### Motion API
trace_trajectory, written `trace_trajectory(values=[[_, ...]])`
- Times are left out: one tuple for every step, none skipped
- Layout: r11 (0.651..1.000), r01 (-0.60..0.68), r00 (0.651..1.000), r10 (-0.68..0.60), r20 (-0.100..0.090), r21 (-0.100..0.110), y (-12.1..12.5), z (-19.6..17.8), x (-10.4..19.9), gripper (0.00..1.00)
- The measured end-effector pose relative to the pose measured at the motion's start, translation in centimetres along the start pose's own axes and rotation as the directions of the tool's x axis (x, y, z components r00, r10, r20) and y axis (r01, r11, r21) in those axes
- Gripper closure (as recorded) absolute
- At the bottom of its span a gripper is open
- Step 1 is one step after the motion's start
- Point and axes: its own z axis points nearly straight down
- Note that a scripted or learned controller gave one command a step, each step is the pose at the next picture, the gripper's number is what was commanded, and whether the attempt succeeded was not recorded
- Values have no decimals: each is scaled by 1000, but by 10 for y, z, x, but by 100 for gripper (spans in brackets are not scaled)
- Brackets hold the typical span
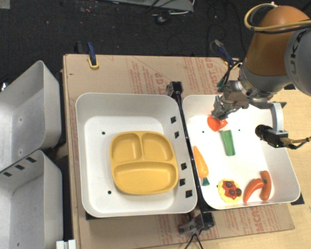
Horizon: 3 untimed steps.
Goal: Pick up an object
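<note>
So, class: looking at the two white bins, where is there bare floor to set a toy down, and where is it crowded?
Free: left bin floor around the yellow tray, and the right bin's middle between green block and sausages. Crowded: near the gripper over the orange piece, and the front edge with carrot and pizza.

Yellow tray (143,162), green stick (228,142), white bins (88,113).
</note>
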Motion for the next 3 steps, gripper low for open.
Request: trace_trajectory(values=[[1000, 1, 1000, -1, 0, -2, -24, -5, 49, 100], [1000, 1, 1000, -1, 0, -1, -35, -8, 95, 100], [1000, 1, 1000, -1, 0, 0, -52, 9, 147, 100]])
